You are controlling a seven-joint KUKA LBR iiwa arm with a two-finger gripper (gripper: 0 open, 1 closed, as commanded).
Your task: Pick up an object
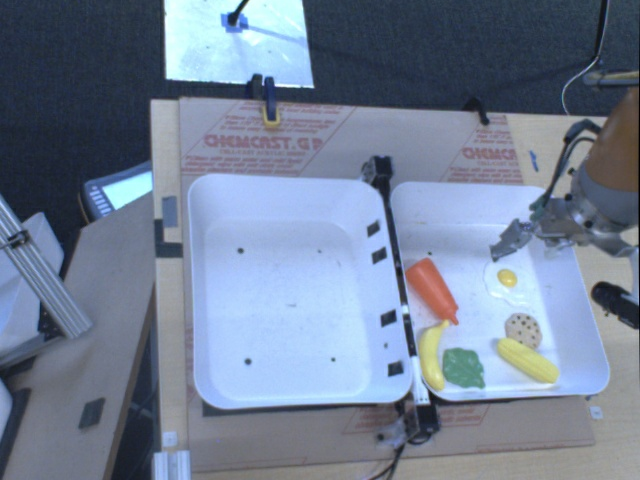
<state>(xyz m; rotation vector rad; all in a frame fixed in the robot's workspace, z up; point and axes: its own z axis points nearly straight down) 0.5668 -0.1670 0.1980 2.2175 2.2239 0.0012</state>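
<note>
While arm [610, 183] reached in from right, end effector [512, 240] hung over right bin [590, 328], just above and beside fried egg [506, 280]; fingers' spread could not be told. Nothing seen between fingers. Carrot [433, 286] lay near bin's left wall, banana [432, 356] and green leaf [463, 367] at near edge, cookie [522, 329] beside corn cob [528, 361]. Left bin [205, 268] sat alongside on surface [300, 133].
</note>
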